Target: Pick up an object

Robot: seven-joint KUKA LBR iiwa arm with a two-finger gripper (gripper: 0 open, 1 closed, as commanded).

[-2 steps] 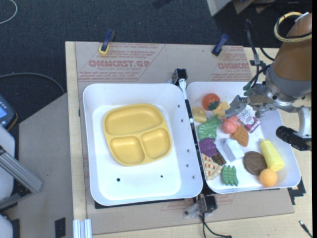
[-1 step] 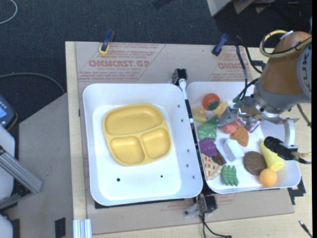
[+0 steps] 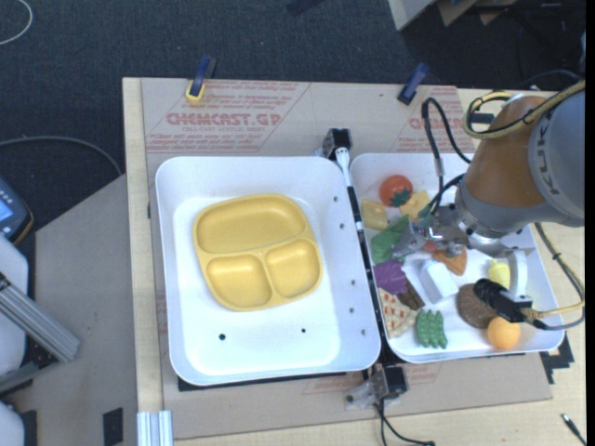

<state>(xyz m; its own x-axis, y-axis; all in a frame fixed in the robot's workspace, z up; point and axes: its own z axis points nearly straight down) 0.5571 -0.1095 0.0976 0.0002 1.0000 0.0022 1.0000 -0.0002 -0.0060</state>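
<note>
We see two white bins side by side on the bench. The left bin (image 3: 177, 277) holds a yellow divided tray (image 3: 257, 249) with one long compartment on its far side and two smaller ones on its near side; small dark specks lie on the bin floor near the tray. The right bin (image 3: 390, 347) holds a crowd of toy food items. At its far side we identify a red tomato (image 3: 396, 189) with a yellow piece (image 3: 374, 215) just beside it on the left. Toward the middle lie a green leafy piece (image 3: 386, 243) and a purple piece (image 3: 390, 275). At the near side we find a waffle-patterned piece (image 3: 397, 314), a green pea pod (image 3: 430, 328), a dark brown round item (image 3: 475, 311) and an orange ball (image 3: 504, 334) at the near right corner. The arm (image 3: 521, 170) enters from the right and covers much of the bin's far right part, so whatever lies beneath it is hidden. The gripper (image 3: 437, 240) is low over the middle of the right bin, among the items. We cannot tell whether its fingers are apart or together, nor whether anything sits between them; the wrist body and the surrounding clutter mask that area. An orange fragment (image 3: 455, 263) and a white block (image 3: 437, 277) lie just beside the gripper on its near side.
</note>
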